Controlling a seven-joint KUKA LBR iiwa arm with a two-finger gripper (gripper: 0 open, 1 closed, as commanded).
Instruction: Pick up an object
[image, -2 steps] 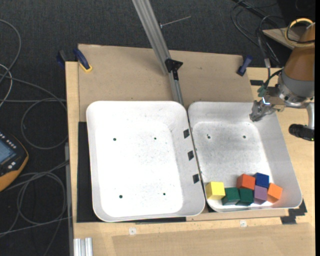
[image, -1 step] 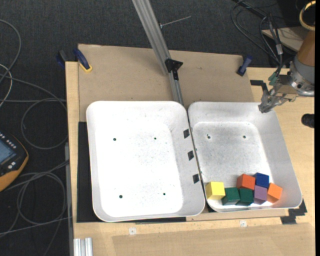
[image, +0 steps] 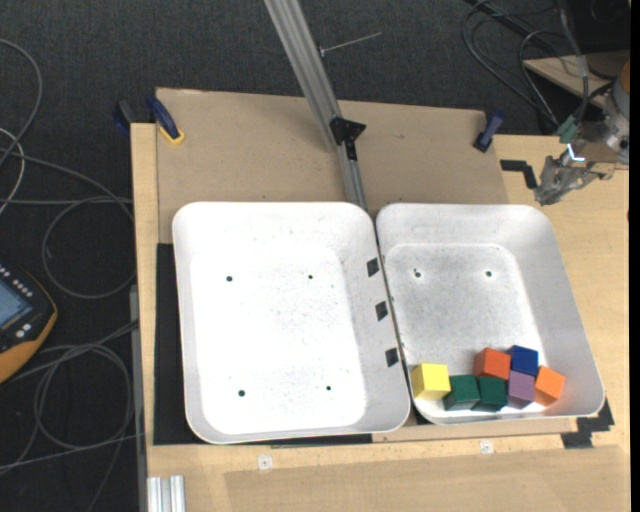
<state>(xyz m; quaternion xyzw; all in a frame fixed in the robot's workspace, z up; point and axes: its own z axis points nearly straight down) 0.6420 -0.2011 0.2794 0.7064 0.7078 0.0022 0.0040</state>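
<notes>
My pincer (image: 556, 186) hangs over the worktop (image: 250, 150) beyond the far right corner of the right bin (image: 560, 260), well apart from the blocks; it is too small and blurred to say more of it. The blocks cluster in that bin's near right corner: yellow block (image: 432, 379), two green blocks (image: 476, 392), orange blocks (image: 549, 383), blue block (image: 524, 359), purple block (image: 521, 385).

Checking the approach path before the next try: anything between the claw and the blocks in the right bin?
Nothing visible. The claw sits beyond the right bin's far right corner, over the bench. The blocks cluster against the bin's near wall, with bare bin floor between. They are packed tight, touching each other, so neighbours may crowd a grasp.
</notes>
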